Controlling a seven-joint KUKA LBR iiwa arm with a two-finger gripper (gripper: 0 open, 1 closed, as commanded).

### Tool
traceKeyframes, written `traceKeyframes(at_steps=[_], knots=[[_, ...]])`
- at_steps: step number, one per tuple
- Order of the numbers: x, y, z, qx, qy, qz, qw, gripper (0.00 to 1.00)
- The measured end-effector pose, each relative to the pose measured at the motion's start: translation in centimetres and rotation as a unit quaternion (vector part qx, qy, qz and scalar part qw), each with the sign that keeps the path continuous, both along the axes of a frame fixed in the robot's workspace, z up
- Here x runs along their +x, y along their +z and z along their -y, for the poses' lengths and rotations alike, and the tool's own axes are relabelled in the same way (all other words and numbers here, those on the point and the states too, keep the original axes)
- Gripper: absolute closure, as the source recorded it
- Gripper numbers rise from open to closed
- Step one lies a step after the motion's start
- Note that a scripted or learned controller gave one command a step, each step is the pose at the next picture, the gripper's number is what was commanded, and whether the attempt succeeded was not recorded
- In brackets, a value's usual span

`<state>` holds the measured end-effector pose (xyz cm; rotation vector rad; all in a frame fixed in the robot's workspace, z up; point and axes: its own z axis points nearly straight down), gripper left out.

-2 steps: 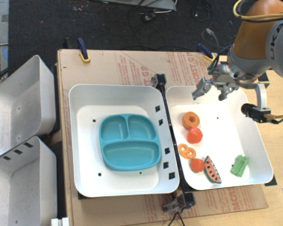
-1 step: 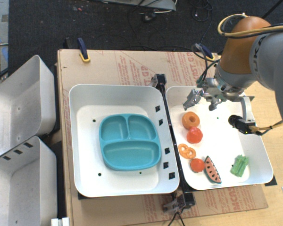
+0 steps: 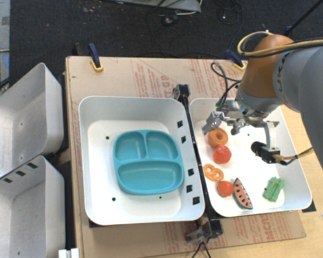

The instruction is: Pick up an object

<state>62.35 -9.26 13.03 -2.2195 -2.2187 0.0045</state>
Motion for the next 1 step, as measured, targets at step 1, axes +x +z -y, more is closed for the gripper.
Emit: traceKeyframes(at_steps=[1], knots=[[-0.04,-4.03,-0.06,-0.0001,0.0,0.001,1.0,0.0]])
